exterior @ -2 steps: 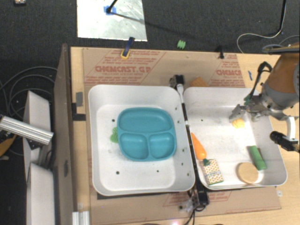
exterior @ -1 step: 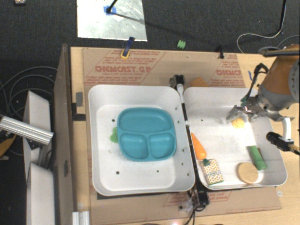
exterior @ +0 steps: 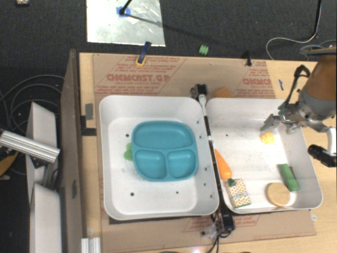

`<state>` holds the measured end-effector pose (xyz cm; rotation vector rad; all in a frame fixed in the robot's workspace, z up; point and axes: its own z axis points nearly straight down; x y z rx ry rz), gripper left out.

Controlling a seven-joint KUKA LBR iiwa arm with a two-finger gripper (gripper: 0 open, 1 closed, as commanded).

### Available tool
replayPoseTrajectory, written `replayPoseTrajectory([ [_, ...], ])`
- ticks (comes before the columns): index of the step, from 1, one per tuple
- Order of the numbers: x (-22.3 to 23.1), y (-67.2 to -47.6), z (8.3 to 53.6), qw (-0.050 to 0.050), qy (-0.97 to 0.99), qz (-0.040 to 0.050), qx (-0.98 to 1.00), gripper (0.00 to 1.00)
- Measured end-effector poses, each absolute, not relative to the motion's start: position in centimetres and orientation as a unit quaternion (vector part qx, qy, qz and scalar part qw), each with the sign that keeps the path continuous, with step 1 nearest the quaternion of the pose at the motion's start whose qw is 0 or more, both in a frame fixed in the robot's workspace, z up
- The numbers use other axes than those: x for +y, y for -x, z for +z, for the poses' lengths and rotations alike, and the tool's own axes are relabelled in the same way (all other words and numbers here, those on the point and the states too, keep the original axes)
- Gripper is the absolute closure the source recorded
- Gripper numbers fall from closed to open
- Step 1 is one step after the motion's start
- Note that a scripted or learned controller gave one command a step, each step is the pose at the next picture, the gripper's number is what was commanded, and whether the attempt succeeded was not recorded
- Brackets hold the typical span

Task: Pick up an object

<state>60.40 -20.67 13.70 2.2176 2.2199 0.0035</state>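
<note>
- Two shallow white bins: left bin (exterior: 113, 141), right bin (exterior: 247, 115).
- Left bin: one teal three-compartment plate (exterior: 164, 150), smooth plastic.
- Right bin: one yellow block (exterior: 267, 137), one orange carrot (exterior: 224, 165), one green cylinder (exterior: 288, 176), one tan disc (exterior: 278, 194), one patterned packet (exterior: 238, 192).
- Gripper (exterior: 279, 121): fingers spread, empty, just above the yellow block.

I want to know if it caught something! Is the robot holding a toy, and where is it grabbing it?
Nothing is held. The gripper hangs over the right bin, just above and right of the small yellow toy, which lies loose on the bin floor.
</note>
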Motion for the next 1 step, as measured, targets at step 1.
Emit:
replayPoseTrajectory([
  [1, -20.57, -61.27, 8.48, 0.0, -0.705, -0.0004, 0.709, 0.0],
])
